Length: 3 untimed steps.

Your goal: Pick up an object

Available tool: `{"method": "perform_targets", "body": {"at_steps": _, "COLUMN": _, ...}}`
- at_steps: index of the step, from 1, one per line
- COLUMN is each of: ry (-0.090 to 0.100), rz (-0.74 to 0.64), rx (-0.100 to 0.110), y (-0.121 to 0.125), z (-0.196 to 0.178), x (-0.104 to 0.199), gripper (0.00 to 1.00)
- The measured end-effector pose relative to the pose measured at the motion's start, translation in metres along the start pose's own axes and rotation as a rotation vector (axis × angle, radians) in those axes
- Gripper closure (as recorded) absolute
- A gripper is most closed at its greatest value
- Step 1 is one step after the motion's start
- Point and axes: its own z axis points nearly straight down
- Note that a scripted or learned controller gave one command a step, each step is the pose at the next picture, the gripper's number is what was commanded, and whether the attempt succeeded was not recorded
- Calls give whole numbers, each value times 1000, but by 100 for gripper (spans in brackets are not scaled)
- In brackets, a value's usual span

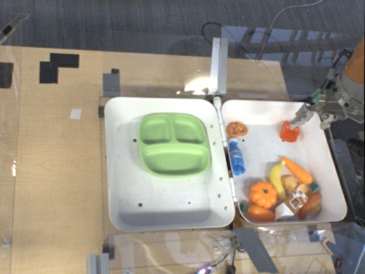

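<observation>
Wood bench [51,170], two white bins side by side. Left bin [122,204] holds a green divided tray [173,143]. Right bin [259,116]: pretzel [236,129] and blue bottle [236,157] along the divider, toy food heaped at the near corner, one small red piece [290,132] alone up top. Gripper [312,116] sits open just right of it, holding nothing. Risk: fingers straddle off-centre and nudge the light piece away instead of pinching it.
</observation>
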Motion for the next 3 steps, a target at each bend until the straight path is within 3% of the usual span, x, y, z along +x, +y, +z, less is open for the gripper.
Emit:
{"method": "perform_targets", "body": {"at_steps": 1, "ry": 0, "rz": 145, "rx": 2, "y": 26, "z": 112, "x": -10, "gripper": 0}}
{"method": "perform_targets", "body": {"at_steps": 2, "ry": -3, "rz": 137, "rx": -6, "y": 29, "z": 98, "x": -9, "gripper": 100}}
{"method": "perform_targets", "body": {"at_steps": 3, "ry": -3, "rz": 136, "rx": -6, "y": 29, "z": 98, "x": -9, "gripper": 0}}
